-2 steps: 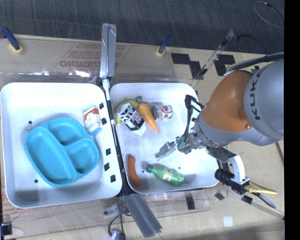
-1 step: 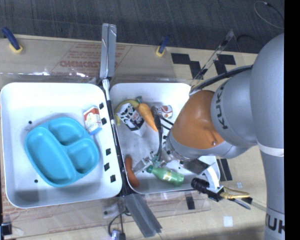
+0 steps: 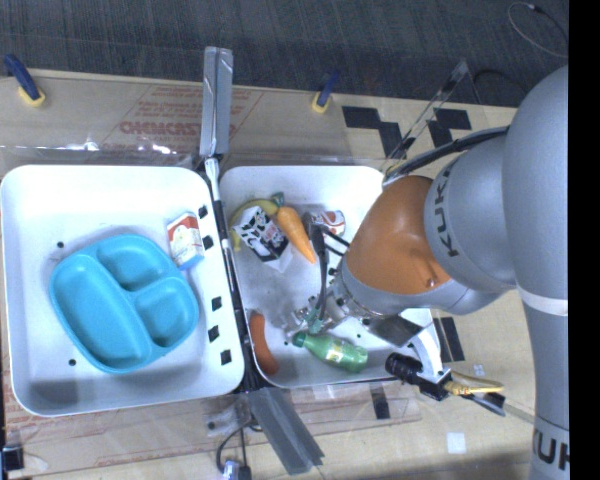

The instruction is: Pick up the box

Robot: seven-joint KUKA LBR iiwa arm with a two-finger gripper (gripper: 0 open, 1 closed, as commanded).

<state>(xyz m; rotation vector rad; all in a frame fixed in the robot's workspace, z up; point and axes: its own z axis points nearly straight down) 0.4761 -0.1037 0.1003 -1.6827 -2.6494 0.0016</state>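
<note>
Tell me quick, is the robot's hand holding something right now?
Hand: cannot be told. It is low in the right bin, just above the green bottle, with the arm covering most of it.

Blue tray [image 3: 120, 303] and box [image 3: 184, 239] in left bin [image 3: 20, 268]; arm [image 3: 450, 238] over right bin [image 3: 280, 176]
</note>
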